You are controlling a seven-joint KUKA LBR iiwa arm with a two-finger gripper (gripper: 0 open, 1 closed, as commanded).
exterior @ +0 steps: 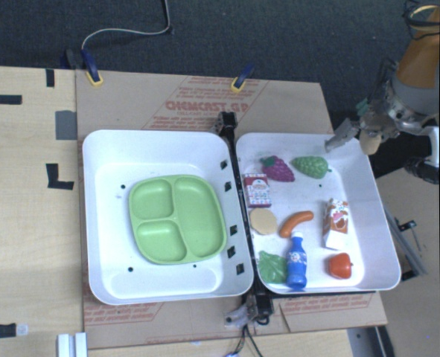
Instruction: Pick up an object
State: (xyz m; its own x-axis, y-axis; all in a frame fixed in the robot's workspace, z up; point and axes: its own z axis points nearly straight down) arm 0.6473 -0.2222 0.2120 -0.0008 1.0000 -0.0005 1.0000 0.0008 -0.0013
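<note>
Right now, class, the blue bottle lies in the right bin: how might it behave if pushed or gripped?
The blue bottle looks round-bodied and lies on its side, so it may roll if nudged. Its glossy surface could slip between fingers. Probably light, since it seems a small toy.

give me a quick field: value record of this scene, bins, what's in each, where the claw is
left bin: green divided plate
right bin: purple grapes, green leafy vegetable, red-and-white box, tan round biscuit, sausage, carton, blue bottle, green item, tomato
claw: above right bin's far right corner, holding nothing visible
task state: no object picked yet
</note>
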